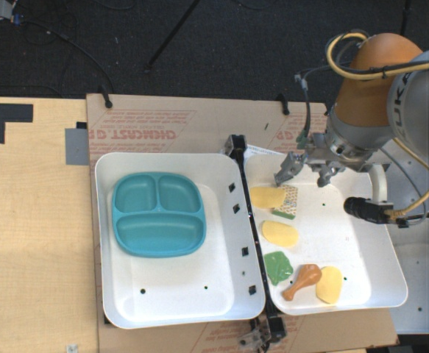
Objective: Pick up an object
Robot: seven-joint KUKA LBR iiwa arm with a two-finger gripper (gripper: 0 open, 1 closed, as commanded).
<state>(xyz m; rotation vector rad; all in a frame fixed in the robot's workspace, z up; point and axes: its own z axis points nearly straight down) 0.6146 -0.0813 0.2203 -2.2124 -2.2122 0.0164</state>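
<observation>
My gripper [306,173] hangs over the back of the right bin [361,252], its two fingers spread apart with nothing between them. Just below and left of the fingers lie a yellow wedge [266,196] and a speckled tan-and-green piece [288,201]. Farther forward rest a yellow oval [280,233], a green leafy piece [277,267], an orange drumstick [302,279] and a yellow lemon-shaped piece [330,284].
A teal divided plate [157,214] sits in the left bin [170,293]. A black-clipped ridge [245,226] separates the two bins. Cardboard [162,127] lies behind them, and a wooden bench top [30,226] extends to the left.
</observation>
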